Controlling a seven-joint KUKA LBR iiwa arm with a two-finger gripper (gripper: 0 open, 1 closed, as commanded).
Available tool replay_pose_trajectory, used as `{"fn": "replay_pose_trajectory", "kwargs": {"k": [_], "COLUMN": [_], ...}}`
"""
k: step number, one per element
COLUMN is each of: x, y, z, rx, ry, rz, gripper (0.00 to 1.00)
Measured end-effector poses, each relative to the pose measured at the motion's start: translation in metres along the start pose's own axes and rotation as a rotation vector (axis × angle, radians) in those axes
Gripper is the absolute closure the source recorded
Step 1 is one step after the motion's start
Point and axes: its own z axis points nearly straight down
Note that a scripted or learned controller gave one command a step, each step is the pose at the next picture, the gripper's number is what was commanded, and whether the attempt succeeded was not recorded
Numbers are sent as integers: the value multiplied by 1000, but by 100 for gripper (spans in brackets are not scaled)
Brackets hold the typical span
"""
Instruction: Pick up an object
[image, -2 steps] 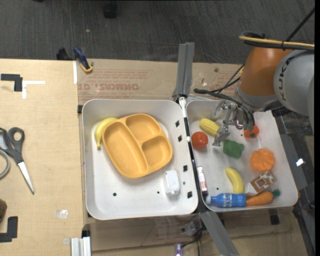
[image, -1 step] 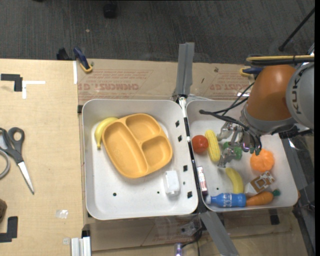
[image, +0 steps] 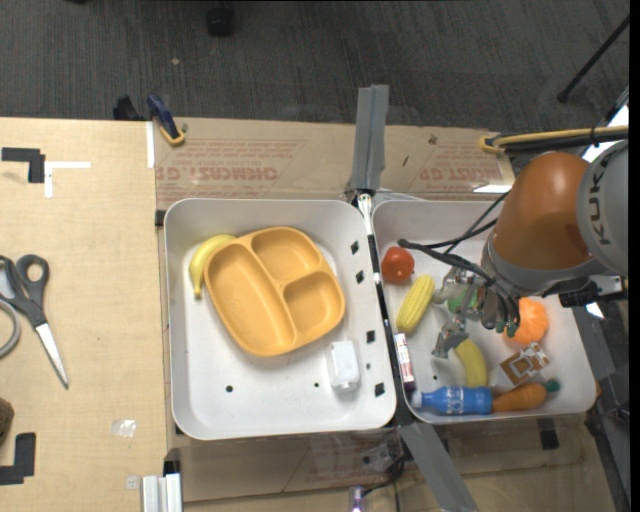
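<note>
- While the gripper (image: 447, 340) hangs low in the right bin (image: 575, 395), its jaws stand apart, holding nothing, just above a small yellow banana (image: 473, 362).
- Corn cob (image: 415, 303) and tomato (image: 398, 264) lie further left (orange (image: 533, 321) right).
- Left bin (image: 200, 400) holds a yellow tray (image: 275, 290).

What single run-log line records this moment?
arm: over right bin | tool: low by small banana, corn | lifted: nothing seen

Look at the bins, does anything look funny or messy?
A little. The banana in the left bin is squeezed between the yellow divided plate and the bin wall, partly hidden under the plate's rim. The blue bottle in the right bin lies on its side. Nothing looks spilled or broken.
</note>
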Motion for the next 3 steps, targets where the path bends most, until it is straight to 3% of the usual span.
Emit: {"fn": "replay_pose_trajectory", "kwargs": {"k": [1,2,3], "x": [-54,-76,-39], "y": [27,13,1], "z": [-1,-2,0], "rx": [-1,0,0], "ry": [-3,-5,-1], "rz": [-23,31,79], "gripper": [0,0,0]}}
